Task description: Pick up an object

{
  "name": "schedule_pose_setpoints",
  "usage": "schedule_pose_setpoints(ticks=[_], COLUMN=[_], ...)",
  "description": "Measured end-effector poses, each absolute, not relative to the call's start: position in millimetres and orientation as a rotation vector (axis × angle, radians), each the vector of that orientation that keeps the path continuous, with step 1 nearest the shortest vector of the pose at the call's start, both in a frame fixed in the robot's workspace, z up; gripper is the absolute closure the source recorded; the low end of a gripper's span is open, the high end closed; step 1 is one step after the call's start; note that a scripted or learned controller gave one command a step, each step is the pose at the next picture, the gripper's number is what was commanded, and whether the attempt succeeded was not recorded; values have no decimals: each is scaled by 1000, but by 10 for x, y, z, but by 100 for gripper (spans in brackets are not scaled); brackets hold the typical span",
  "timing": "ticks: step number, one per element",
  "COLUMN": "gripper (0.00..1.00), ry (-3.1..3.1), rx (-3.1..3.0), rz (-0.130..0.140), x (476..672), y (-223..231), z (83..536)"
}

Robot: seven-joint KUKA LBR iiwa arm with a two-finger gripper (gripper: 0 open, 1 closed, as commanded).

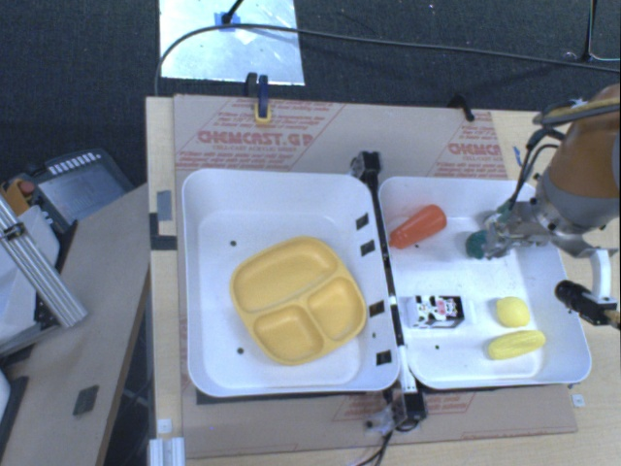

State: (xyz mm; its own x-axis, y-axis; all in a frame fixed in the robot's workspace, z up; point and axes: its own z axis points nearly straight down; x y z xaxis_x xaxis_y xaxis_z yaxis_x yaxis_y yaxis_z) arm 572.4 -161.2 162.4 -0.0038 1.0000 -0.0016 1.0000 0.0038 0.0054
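1. Pincer (482,244) sits low in the right bin (572,357), upper middle, reaching in from the right; its tip is right at a small teal object (474,246).
2. Can't tell whether the pincer is clenched or released; the tip is too small and blurred. The teal object is touching or just beside it, and a hold is not confirmed.
3. Likely target is that teal object, judging by the arm's position.
4. Other candidates in the right bin: an orange carrot (418,225) at upper left, near the divider; a small black-and-white carton (436,310) lying flat low in the middle; a yellow lemon (512,311) and a yellow banana-like piece (515,345) at lower right, close together.
5. These lie loose and scattered, well apart from the pincer, so there is room to approach.
6. Left bin (209,260) holds a yellow divided plate (297,299), lying flat.
7. Both bins rest on a cardboard sheet (320,134) on the bench; dark carpet floor (78,56) behind, a metal plate (228,22) with cable on it.
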Motion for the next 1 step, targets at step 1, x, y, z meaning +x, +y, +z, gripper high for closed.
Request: schedule_pose_setpoints(ticks=[1], gripper=[100], ry=[2222], rx=[2213], rz=[5], x=[5740], y=[-1617], z=[2074])
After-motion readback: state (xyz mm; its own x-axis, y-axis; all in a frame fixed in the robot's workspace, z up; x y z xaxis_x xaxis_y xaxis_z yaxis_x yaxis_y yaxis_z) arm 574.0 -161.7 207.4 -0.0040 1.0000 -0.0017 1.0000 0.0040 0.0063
